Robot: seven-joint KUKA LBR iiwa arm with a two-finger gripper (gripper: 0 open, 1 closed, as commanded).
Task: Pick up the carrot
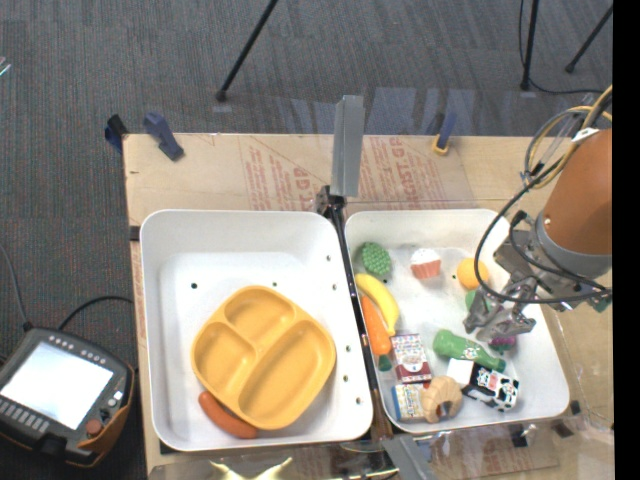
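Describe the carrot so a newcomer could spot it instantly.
Look in the right bin, along its left wall. The carrot lies there lengthwise, a slim orange taper. The banana touching it is yellow and curved.

Red stencilled lettering on the brown board beyond both bins, upside down from here; characters not legible. Small cartons in the right bin carry printed labels, too small to read. Nothing else readable.
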